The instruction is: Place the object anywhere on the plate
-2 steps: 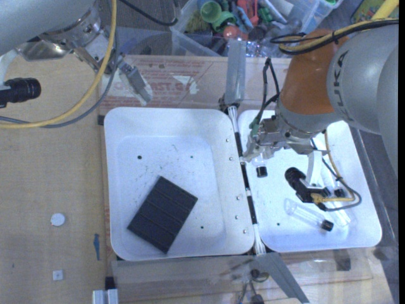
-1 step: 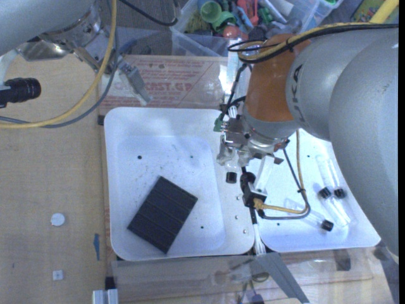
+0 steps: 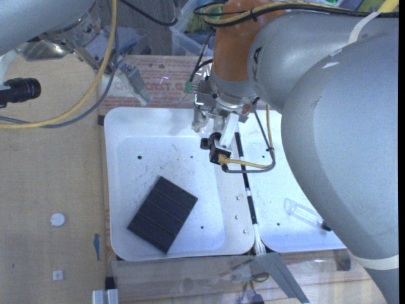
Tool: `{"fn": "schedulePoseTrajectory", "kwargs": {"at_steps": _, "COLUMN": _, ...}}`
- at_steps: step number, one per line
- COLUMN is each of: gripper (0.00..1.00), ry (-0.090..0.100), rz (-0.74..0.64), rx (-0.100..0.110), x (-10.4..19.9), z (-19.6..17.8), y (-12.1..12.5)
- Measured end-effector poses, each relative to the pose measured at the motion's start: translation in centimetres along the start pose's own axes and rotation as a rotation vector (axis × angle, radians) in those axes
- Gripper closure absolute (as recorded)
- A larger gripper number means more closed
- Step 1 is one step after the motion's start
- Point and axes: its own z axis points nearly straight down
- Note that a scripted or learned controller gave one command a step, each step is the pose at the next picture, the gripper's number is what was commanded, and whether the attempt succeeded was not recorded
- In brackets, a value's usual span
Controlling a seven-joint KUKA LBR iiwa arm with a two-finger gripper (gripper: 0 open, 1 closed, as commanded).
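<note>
The pincer hangs over the left bin's far right corner — its state cannot be told. Same bin: dark ridged slab. In the right bin — clear tube.

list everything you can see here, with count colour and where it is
bins: two, white, side by side on the bench
plate: one, dark grey, ribbed, near half of the left bin
tube: one, clear with dark tip, right bin, beside the arm
disc: one, white, bench left of the bins
storage box: one, clear, beyond the bins
arm: one, grey with orange band, from the right
end effector: one, over the bins' far edge
</note>
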Motion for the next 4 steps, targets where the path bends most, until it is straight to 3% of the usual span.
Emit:
{"fn": "schedulePoseTrajectory", "kwargs": {"at_steps": 1, "gripper": 1.0, "ry": 0.001, "rz": -0.117, "rx": -0.002, "x": 10.8, "z": -0.3, "y": -0.4}}
{"fn": "schedulePoseTrajectory", "kwargs": {"at_steps": 2, "gripper": 1.0, "ry": -0.003, "rz": -0.193, "rx": 0.001, "x": 9.6, "z": -5.0, "y": -4.9}}
{"fn": "schedulePoseTrajectory", "kwargs": {"at_steps": 3, "gripper": 1.0, "ry": -0.005, "rz": -0.307, "rx": 0.005, "x": 8.9, "z": -8.5, "y": -5.1}}
{"fn": "schedulePoseTrajectory", "kwargs": {"at_steps": 4, "gripper": 1.0, "ry": 0.0, "rz": -0.369, "rx": -0.003, "x": 9.9, "z": -7.4, "y": -0.2}}
